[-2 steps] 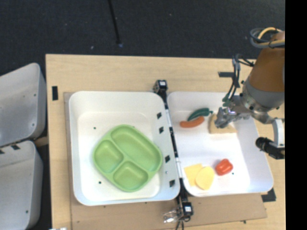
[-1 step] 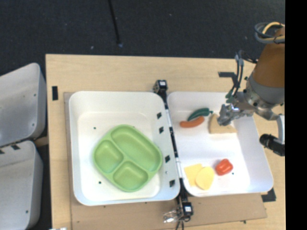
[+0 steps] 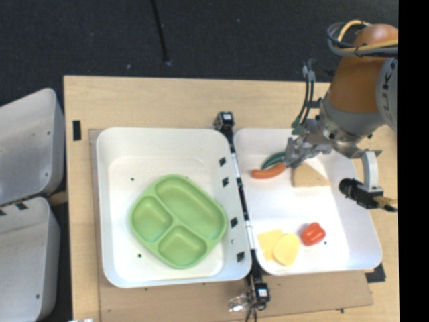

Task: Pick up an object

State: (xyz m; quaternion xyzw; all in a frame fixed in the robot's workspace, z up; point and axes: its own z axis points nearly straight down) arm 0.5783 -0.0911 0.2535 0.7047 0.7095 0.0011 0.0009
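Observation:
My gripper hangs low over the far part of the right bin. It sits just right of an orange carrot with a dark green top and touches, or nearly touches, that green end. A tan wedge-shaped piece lies right below the gripper. Nearer the front of the same bin lie a small red pepper, a yellow round piece and a flat yellow slice beside it.
The left bin holds a green divided plate with three compartments. A black-clipped divider runs between the bins. The grey and orange arm comes in from the upper right.

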